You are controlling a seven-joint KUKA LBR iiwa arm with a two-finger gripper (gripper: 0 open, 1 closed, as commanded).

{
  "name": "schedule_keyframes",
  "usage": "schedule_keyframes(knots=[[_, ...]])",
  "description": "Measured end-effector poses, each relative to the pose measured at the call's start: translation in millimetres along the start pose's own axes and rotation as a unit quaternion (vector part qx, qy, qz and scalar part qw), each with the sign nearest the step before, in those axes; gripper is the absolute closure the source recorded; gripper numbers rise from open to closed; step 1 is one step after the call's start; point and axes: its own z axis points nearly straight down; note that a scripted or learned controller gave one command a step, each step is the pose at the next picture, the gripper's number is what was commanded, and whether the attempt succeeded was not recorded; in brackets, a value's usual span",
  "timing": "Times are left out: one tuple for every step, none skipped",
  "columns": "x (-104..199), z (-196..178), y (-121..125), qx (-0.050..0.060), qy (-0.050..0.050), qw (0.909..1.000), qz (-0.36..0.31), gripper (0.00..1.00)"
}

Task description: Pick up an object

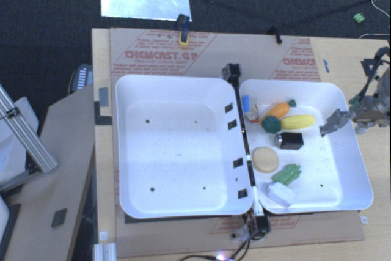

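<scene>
Gripper (pixel 335 121) is hovering at the right bin's (pixel 357 174) edge, finger state unclear, holding nothing; approach seems underway. Corn (pixel 297 121) is lying nearby; next, descending over it.

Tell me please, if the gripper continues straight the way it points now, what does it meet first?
Probably the yellow corn. The gripper points left across the right bin, and the corn lies nearest in that line, though height above it is unclear.
</scene>
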Motion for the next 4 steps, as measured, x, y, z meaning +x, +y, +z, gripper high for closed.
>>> schedule_keyframes(knots=[[0,-11,1,-0.002,0.0,1.0,-0.002,1.0],[100,90,-3,0.003,0.002,1.0,-0.004,1.0],[224,1,-15,-0.004,0.003,1.0,-0.007,1.0],[205,88,-23,0.004,0.0,1.0,0.002,1.0]])
